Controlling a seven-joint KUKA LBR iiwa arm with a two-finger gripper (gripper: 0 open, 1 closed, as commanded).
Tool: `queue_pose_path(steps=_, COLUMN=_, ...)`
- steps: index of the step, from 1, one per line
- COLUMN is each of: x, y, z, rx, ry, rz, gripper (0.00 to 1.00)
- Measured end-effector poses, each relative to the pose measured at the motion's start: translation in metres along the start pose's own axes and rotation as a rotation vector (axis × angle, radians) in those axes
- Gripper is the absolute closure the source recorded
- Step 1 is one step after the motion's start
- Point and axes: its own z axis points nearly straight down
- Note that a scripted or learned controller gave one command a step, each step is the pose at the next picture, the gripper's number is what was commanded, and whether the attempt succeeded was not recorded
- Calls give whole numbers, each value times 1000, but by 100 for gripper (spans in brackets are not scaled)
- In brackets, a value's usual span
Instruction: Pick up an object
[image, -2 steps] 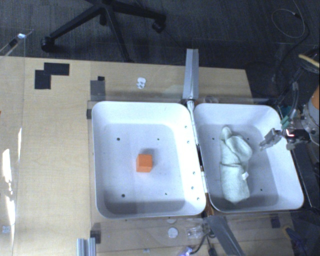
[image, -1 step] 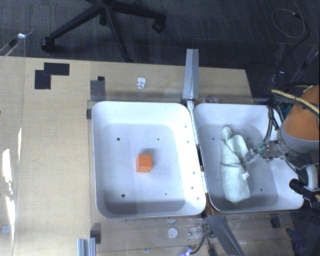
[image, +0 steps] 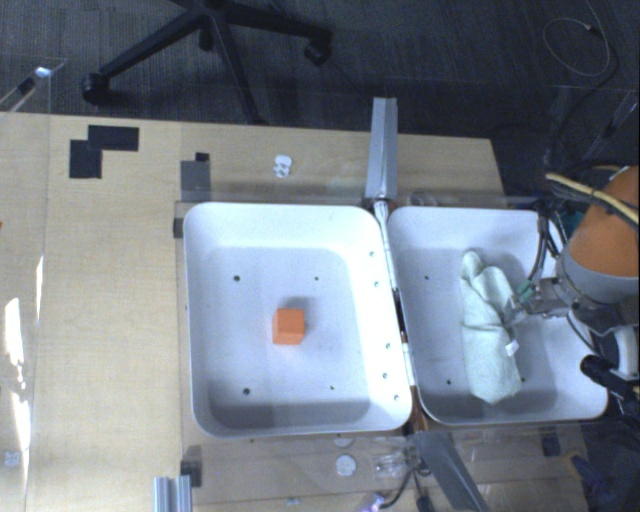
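Bench (image: 100, 350) wood along the bottom edge of the view carries a few small metal fittings, just in front of the two bins. At far left, toward the back, black tape marks (image: 100, 150) lie flat on the wood. Beyond the bench, on the dark carpet, stands a black chair base (image: 210, 40).

The left bin (image: 197, 300) holds one orange cube (image: 289, 326), near the middle of its floor and well apart from every wall. A grey metal post (image: 383, 150) runs back from the seam where the two bins meet.

The right bin (image: 430, 240) holds a white cloth (image: 485, 330), crumpled into a long heap that runs from the middle of the floor toward the front wall, right of centre.

The gripper (image: 515, 305) is low in the right bin at the cloth's right edge, touching or just beside it; which of the two cannot be told. Whether it is released or clenched cannot be told either, and no cloth is seen lifted. The arm (image: 605, 245), with its orange band, comes in over the bin's right rim. The cube lies well apart from the gripper, in the other bin.
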Motion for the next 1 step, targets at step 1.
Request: queue_pose_path(steps=1, x=30, y=35, z=-97, rx=5, ry=-1, rz=131, gripper=100)
